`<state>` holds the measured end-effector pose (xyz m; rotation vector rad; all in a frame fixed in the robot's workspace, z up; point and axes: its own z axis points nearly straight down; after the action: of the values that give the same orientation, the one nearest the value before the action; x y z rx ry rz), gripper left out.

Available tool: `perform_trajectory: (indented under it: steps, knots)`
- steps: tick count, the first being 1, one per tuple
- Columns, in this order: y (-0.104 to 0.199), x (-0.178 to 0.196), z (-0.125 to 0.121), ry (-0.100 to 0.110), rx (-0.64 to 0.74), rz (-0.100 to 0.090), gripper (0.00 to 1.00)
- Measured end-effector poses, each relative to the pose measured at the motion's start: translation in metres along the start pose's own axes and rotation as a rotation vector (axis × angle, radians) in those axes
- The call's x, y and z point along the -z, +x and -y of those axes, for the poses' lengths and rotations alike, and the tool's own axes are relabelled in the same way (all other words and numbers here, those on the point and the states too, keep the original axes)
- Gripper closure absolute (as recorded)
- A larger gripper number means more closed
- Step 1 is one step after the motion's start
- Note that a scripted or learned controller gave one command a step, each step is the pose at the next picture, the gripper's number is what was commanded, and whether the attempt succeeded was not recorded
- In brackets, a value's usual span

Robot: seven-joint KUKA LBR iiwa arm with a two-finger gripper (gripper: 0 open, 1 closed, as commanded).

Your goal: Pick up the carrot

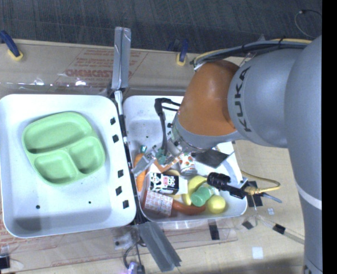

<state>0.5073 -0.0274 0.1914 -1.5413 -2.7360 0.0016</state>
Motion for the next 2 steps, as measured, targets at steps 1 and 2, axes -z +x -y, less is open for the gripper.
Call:
perform_trajectory:
  steps: [1,2]
  knots:
    - [0.047,-0.001,-0.006,0.002,-0.030,-0.001,0.00]
    - [0.042,-0.001,0.011,0.003,-0.051,-0.002,0.00]
